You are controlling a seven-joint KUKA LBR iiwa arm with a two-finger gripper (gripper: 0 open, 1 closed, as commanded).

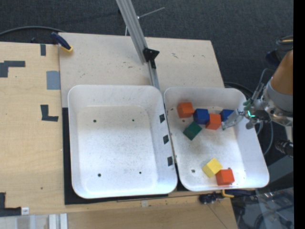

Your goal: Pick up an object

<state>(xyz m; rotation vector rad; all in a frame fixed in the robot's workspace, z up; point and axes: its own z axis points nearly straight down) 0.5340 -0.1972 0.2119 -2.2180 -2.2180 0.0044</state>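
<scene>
Far left: bare wooden bench [28, 142] with grey tape marks. Next, left bin [76, 128], nothing but specks on its floor. Then right bin [252, 161], holding the blocks. Far cluster, left to right: orange block [185, 109], green block [192, 130] just near of it, blue block [201, 116], a second orange block [214, 121] touching the blue one, and a smaller blue block [227, 114] at the cluster's right end. Near corner: yellow block [212, 167] touching a third orange block [225, 176].

At the right rim, end effector [237, 120], reaching in low over the bin wall, tip pointed left. State of its grip: cannot tell, too small and blurred. Nothing visibly between it.

Key relation: smaller blue block and second orange block lying immediately left of the tip, nearest candidates; near pair well apart, toward the near side. Likely a short leftward, downward reach; crowding by neighbours a probable risk.
</scene>
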